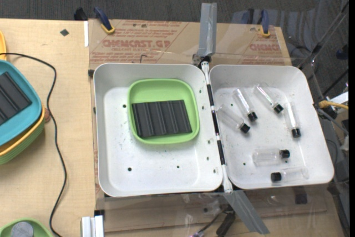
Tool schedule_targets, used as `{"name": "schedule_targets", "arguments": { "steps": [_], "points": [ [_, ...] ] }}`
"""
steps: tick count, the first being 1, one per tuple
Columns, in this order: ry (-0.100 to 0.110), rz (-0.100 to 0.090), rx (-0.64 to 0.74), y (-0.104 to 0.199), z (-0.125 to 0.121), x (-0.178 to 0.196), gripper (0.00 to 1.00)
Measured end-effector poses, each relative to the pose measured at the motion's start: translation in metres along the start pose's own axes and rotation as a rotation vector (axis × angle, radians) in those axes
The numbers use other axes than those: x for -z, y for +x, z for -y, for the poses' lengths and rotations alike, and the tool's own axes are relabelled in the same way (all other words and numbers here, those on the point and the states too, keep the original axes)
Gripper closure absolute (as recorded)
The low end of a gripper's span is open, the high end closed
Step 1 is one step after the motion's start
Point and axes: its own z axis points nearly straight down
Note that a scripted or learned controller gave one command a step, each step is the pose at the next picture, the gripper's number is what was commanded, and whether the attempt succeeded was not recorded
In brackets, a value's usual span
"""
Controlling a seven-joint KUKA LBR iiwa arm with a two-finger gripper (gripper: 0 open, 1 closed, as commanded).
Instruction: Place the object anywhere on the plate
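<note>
Sitting side by side: two shallow white bins with rounded corners.
The left bin holds a glossy green rounded-square plate bearing a dark ribbed mat; slim clear tubes with black caps lie scattered in the right bin; the gripper's state cannot be told.

I see two bins side by side on the bench, touching along a middle seam. In the left bin a plate sits toward the back, with a ribbed pad lying on it. In the right bin I count six tubes: four spread across the back half, one nearest the seam, another just right of it, a third further right, and a fourth rightmost. Two more, one behind the other, lie near the front. A cable runs down the bench left of the bins, and stacked trays sit at the far left.
</note>
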Motion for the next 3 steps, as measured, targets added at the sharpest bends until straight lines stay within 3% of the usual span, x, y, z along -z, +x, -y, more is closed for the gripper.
{"name": "schedule_targets", "arguments": {
  "steps": [3],
  "points": [
    [-0.001,-0.001,0.0,-0.0072,0.0009,-0.0079,0.0]
  ]
}}
